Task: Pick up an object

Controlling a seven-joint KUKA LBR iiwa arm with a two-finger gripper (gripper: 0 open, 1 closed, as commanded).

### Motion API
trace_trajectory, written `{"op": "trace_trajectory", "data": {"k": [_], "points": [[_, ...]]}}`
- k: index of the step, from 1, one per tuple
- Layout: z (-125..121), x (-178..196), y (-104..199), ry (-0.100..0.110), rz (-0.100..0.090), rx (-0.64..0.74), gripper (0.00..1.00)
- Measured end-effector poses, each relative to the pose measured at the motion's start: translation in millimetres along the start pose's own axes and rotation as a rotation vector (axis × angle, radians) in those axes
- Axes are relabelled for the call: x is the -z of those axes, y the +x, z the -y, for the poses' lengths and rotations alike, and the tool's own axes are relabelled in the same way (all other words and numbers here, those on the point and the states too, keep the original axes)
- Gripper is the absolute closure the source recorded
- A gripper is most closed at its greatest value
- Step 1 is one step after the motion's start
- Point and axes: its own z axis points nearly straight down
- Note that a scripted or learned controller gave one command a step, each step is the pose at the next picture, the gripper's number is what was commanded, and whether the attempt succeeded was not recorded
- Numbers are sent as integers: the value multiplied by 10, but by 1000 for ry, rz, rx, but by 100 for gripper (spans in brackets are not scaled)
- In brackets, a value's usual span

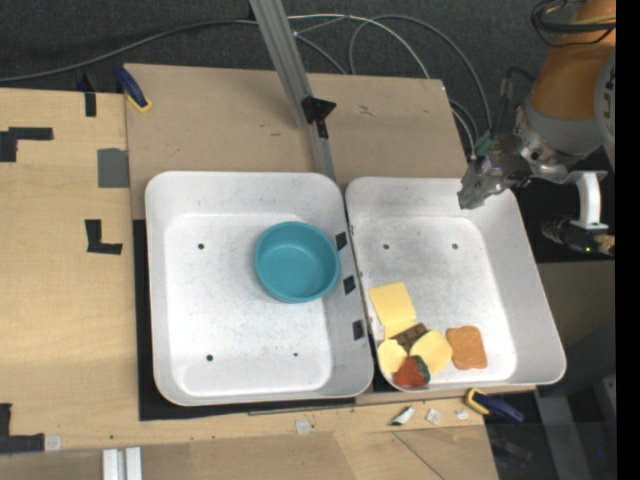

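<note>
**End effector over the right bin's far corner**

Camera view: the end effector (478, 190) hangs above the right bin (500, 238)'s far right corner; its grip state cannot be told. Yellow blocks (392, 302), an orange piece (466, 347) and a red item (410, 372) cluster at the near edge. A blue bowl (295, 260) sits in the left bin (180, 268). No readable writing.

Two white bins (180, 208) (500, 228), one blue bowl (295, 260), three yellow blocks (392, 303) (391, 354) (434, 349), one orange piece (466, 347), one red thing (409, 373).

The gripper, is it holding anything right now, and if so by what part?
Nothing is held. The gripper hangs over the right bin's far rim, apart from the food pieces at the near edge.
</note>
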Motion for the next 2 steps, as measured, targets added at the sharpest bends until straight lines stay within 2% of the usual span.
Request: {"op": "trace_trajectory", "data": {"k": [2], "points": [[459,-225,1038,3,0,1,100]]}}
